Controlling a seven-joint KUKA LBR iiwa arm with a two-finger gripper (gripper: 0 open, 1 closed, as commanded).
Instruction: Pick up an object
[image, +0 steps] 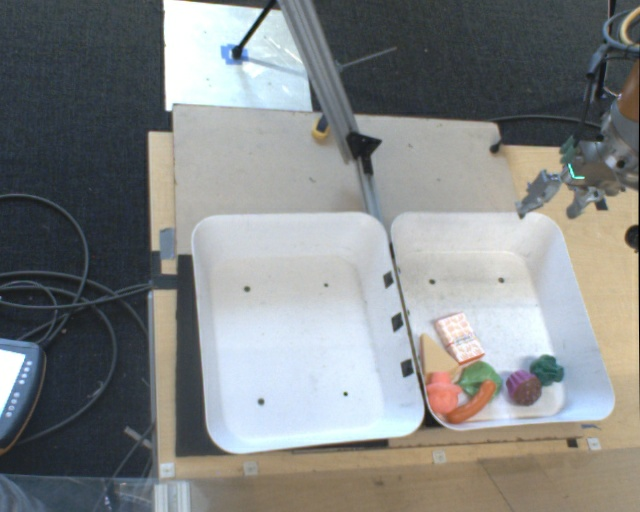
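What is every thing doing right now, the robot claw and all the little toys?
gripper: open, holding nothing, above the right bin's far right corner.
right bin: holds all the toys, bunched at its near end.
pink box: lying flat.
orange carrot: lying against the green toy.
green toy: resting between box and carrot.
purple toy: sitting beside the dark green toy.
left bin: sitting flat beside the right bin.

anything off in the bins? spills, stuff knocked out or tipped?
Nothing stands out. All the items sit inside the right bin, bunched at its near edge: a small carton, an orange carrot-like piece and a purple item among them. Nothing lies on the bench. The gripper hangs over the bin's far right corner, jaws open.
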